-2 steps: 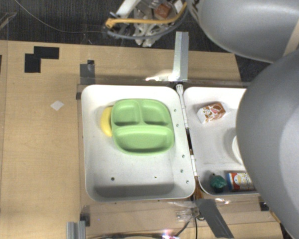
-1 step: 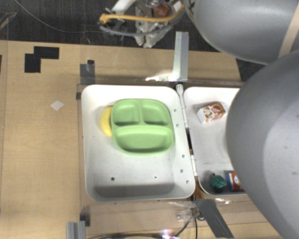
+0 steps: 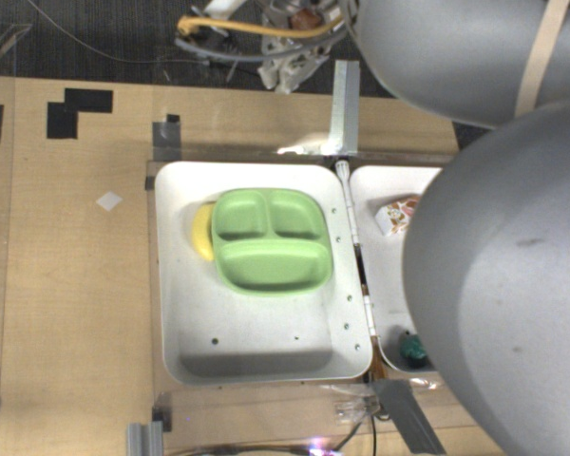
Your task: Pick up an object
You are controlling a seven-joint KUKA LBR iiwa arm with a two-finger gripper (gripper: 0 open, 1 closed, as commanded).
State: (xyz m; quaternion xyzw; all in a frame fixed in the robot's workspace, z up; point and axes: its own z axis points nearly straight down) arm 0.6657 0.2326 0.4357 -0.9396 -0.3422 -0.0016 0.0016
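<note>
The likeliest thing to pick is the green divided plate (image 3: 269, 240), lying flat and face up in the left bin (image 3: 185, 340), nearer that bin's far edge than its near one and roughly midway between its side walls. It looks like moulded plastic: light, stiff and rather slick, too broad to span from above, so my judgement is that the hold should be on the raised rim or on one of the ridges between its three compartments, where a pinch has something to bite on. A yellow object (image 3: 201, 233) pokes out from under the plate's left edge, touching it; it is small and rounded, possibly an easier grab, though partly covered. In the right bin (image 3: 385, 283), a white and reddish packet (image 3: 397, 215) lies toward the far edge, probably soft and crinkly, and a small dark green item (image 3: 413, 350) sits by the near edge, close to the dividing wall. The gripper (image 3: 283, 65) hangs beyond the far edge of the bins over the worktop (image 3: 66, 283), well apart from every object; whether it is open or closed I cannot tell from here. The arm (image 3: 503, 283) overhangs much of the right bin.
</note>
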